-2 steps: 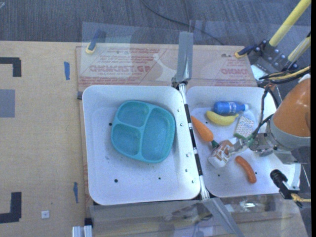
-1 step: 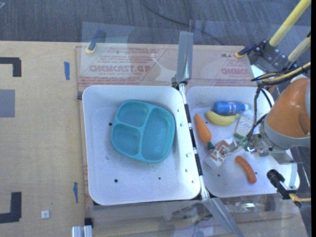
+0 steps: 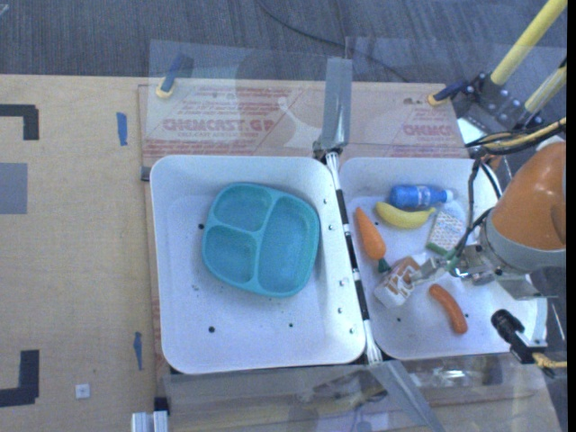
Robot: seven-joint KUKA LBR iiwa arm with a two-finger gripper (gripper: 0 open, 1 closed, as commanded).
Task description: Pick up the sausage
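Sausage (image 3: 448,308) lies ungrasped at the gripper's (image 3: 453,264) six o'clock; finger state unclear; approach step, needing descent.

We see a wooden bench (image 3: 72,268), two white bins (image 3: 180,322) side by side, blue tape (image 3: 121,129) marks.

Faint reddish lettering on the clear sheet (image 3: 220,115) behind the bins; unreadable.

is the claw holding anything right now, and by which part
Nothing is held. The claw sits above the sausage, which lies loose in the right bin.
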